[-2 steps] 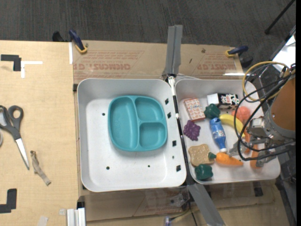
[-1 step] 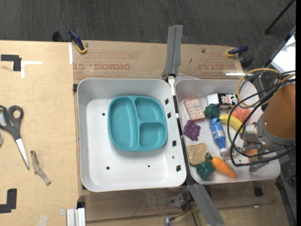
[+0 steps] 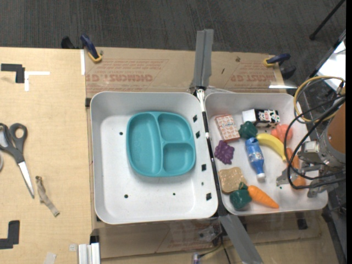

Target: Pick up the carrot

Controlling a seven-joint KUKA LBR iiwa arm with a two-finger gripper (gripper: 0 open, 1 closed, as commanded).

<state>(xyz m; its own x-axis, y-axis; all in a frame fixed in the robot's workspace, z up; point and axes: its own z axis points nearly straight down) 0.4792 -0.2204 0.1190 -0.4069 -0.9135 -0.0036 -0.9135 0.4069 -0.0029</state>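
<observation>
The carrot [image 3: 263, 197] lies in the near part of the right bin [image 3: 286, 205]. It is orange, with its tip pointing right and its thick end against a dark green toy [image 3: 240, 199]. My gripper [image 3: 298, 175] sits low over the bin's right side, to the right of the carrot and a little farther back, apart from it. Cables and the wrist cover the gripper's tip. Nothing shows in its grasp.
The right bin also holds a bread slice [image 3: 231, 177], a blue bottle [image 3: 254, 157], a banana [image 3: 272, 143], purple grapes [image 3: 224, 152], small boxes [image 3: 226, 127] and an orange piece [image 3: 295, 160] by the gripper. A teal divided plate [image 3: 162, 144] sits in the left bin [image 3: 110, 202]. Scissors [image 3: 19, 153] lie far left.
</observation>
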